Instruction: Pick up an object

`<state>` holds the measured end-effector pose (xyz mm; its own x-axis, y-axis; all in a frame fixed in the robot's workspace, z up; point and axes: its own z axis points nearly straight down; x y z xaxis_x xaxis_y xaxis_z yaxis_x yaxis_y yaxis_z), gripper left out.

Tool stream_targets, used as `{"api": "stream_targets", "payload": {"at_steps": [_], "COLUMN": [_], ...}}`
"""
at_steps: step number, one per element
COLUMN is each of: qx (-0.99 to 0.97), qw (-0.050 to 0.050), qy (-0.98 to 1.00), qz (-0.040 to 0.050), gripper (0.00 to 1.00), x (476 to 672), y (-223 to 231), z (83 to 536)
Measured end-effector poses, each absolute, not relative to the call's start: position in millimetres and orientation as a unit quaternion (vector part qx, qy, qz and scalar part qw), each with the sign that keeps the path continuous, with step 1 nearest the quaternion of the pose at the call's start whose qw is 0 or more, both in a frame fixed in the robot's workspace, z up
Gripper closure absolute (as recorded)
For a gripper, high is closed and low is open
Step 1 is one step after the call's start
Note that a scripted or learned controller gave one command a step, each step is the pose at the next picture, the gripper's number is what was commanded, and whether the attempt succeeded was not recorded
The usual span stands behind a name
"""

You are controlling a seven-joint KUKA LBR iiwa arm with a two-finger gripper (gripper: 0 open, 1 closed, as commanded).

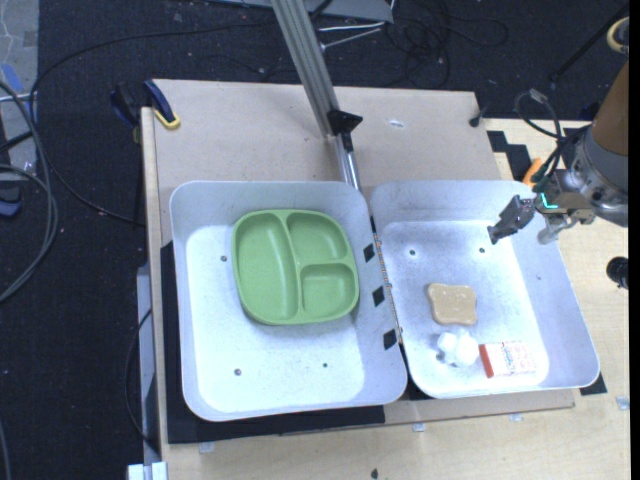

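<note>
- Nearest the camera, in the right bin (570,298), lie my candidates: a small red-and-white box (511,359) by the bin's front rim, a crumpled white lump (456,347) just beside it toward the divider, and a tan slice of toast (452,305) just behind the lump
- All three rest flat on the bin floor, untouched, so nothing has been picked up yet
- Across the divider from the right bin, the left bin (200,368) holds a green divided tray (296,266), sitting toward its back half
- My fingers (527,220) hang over the back right part of the right bin, well behind the toast and apart from it; they are spread, one dark tip pointing toward the bin's middle, the other nearer the rim, with nothing between them
- I judge the task barely begun: I am above the bin but not over any object; what is left is to move forward over the toast or the box, descend, close and lift
- Farthest back, beyond both bins, the bare tan tabletop (250,128) carries a slanted metal pole (310,58)
</note>
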<state>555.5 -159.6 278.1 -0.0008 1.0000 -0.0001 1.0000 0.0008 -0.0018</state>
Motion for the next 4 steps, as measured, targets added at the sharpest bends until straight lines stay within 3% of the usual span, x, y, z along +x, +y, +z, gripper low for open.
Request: {"api": "stream_targets", "payload": {"at_steps": [1,3,4], "qx": [-0.707,-0.707,-0.707], "qw": [0.000,0.003,0.002], "qy": [-0.707,-0.707,-0.708], "qz": [0.0002,0.0016,0.0012], "gripper": [0.00,0.00,0.00], "x": [555.9,545.2,551.8], "y": [-160,-159,-152], "z": [279,154,104]}}
